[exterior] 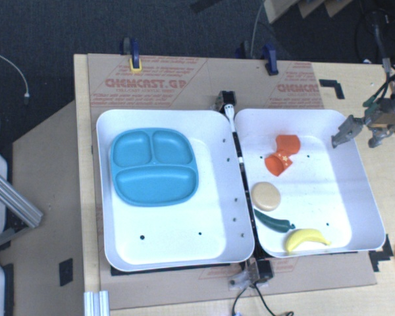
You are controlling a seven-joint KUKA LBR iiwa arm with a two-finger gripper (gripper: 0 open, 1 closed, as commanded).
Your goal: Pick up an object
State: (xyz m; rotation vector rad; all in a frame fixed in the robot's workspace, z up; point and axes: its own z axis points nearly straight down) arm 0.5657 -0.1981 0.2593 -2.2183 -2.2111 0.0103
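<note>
**Jaws Up High, Nothing Caught Yet**

Camera view: Two white bins side by side on the counter (184, 78). In the left bin (210, 222), just a blue plate (155, 166) with three parts. In the right bin (345, 196), four small toys: an orange toy (282, 155) near the middle, a round tan toy (266, 196) below it, a dark green toy (274, 222) just beside that, and a yellow banana (306, 239) near the bottom edge. Jaws spread apart over the right bin's far right rim, holding nothing, well apart from every toy.

How to do this step well, as a best guess: Pick one toy first. Best to go for the orange toy, nearest to the jaws and with free room all around. Come straight down over its middle, jaws wide, one on each side. Squeeze only when low enough. Better to skip the tan, green and yellow toys for now: too close together, easy to bump.
</note>
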